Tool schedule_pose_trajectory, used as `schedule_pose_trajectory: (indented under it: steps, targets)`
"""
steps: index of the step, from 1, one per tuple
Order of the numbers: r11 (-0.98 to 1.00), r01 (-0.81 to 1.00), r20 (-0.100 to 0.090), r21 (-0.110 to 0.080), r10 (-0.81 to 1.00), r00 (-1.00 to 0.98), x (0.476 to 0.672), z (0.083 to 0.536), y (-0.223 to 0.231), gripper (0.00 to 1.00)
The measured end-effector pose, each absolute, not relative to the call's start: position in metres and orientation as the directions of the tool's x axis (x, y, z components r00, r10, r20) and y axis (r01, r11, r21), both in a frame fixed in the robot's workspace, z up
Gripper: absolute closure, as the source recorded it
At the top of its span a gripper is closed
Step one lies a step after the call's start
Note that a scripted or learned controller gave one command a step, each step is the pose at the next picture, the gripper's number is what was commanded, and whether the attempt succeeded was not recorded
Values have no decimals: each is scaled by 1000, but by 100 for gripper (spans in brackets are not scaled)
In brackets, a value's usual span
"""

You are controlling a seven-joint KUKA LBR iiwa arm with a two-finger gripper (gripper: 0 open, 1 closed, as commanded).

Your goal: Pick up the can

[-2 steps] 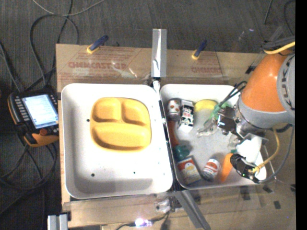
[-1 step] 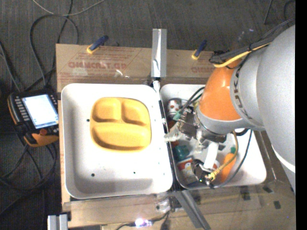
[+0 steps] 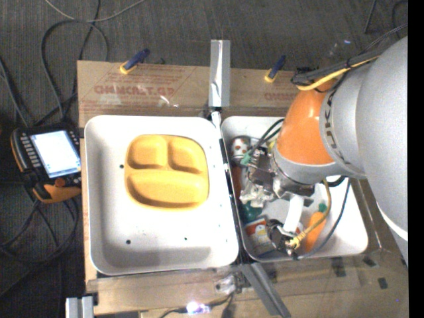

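The arm [image 3: 358,118] comes in from the right and hangs over the right bin [image 3: 351,240], its grey bulk and orange band covering most of that bin's middle and far side. The gripper [image 3: 265,184] sits low over the bin's left half, just beside the divider where the two bins meet. Room here is tight: the bin's left wall is close on one side, the wrist and its looping cables crowd the other, and a cluster of small objects lies under and around the tool. Whether the fingers are spread or closed cannot be told; they are lost among the wrist hardware and clutter.

The can [image 3: 240,146] lies near the right bin's far left corner, just beyond the gripper and close to the left wall. It shows a silvery, reflective surface with a dark reddish patch; its label is too small to read. A carrot [image 3: 311,227] lies toward the near side of that bin, partly under the cables.

The left bin [image 3: 106,244] holds a yellow divided tray [image 3: 167,171] in its far half, with bare white floor all round it.
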State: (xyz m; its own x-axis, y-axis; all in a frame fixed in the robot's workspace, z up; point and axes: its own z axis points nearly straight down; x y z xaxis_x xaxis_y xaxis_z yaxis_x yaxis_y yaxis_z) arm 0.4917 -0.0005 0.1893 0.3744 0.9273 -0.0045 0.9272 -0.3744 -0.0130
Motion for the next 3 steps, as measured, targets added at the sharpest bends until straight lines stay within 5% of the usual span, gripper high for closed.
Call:
schedule_pose_trajectory:
  steps: [1,2,3]
  targets:
    - [-35,999,-3,-1,999,35,505,341,15,100]
    - [-6,1000,-2,-5,1000,6,483,248,-44,100]
    - [110,994,-3,0,994,-110,484,356,-74,100]
